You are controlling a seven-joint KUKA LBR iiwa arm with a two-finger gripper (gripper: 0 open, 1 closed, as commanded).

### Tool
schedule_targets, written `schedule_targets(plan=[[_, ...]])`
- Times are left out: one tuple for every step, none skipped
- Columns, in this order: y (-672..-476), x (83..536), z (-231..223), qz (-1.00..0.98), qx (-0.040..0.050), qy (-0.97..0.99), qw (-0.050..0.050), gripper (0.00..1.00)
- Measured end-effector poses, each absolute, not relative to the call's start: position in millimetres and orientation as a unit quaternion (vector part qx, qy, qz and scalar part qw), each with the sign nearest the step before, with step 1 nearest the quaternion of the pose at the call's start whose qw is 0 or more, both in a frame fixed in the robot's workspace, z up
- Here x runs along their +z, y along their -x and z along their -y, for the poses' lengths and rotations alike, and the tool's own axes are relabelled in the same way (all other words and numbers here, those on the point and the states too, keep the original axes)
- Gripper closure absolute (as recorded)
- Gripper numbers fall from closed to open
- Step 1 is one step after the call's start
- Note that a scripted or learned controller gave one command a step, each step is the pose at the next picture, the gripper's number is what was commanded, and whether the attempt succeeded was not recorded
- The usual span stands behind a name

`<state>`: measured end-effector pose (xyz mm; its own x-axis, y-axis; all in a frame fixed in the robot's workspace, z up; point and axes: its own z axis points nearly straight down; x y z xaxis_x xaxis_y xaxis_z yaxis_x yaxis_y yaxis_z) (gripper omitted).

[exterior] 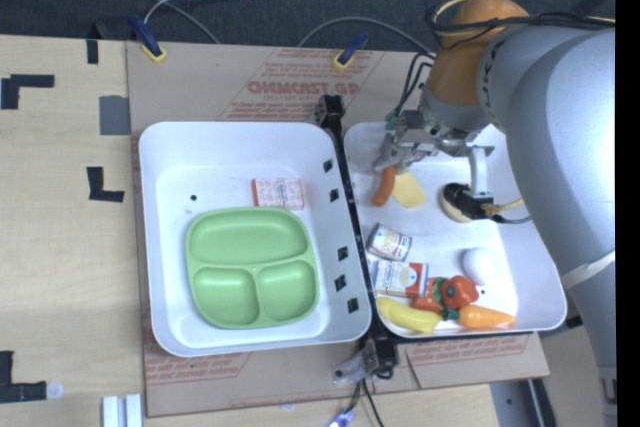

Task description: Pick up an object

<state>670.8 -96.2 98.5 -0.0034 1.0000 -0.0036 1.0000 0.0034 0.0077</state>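
Nearest, a banana (408, 317) lies at the right bin's (540, 313) front edge; farther back the gripper (398, 155) hangs above an orange carrot (384, 185) beside a yellow wedge (410, 192), its grip state unclear

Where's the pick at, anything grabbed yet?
Done: the arm has reached into the right bin, and the pincer is low over its far left corner, just above the carrot and cheese wedge. In hand: nothing visibly held; the carrot lies on the bin floor. Left: close on an item and lift it. The green tray in the left bin looks untouched.
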Motion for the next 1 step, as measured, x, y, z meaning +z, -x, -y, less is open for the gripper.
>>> schedule_targets(plan=[[-639.7, 185.1, 39.2, -0.708, 0.0004, -0.706, 0.0, 1.0]])
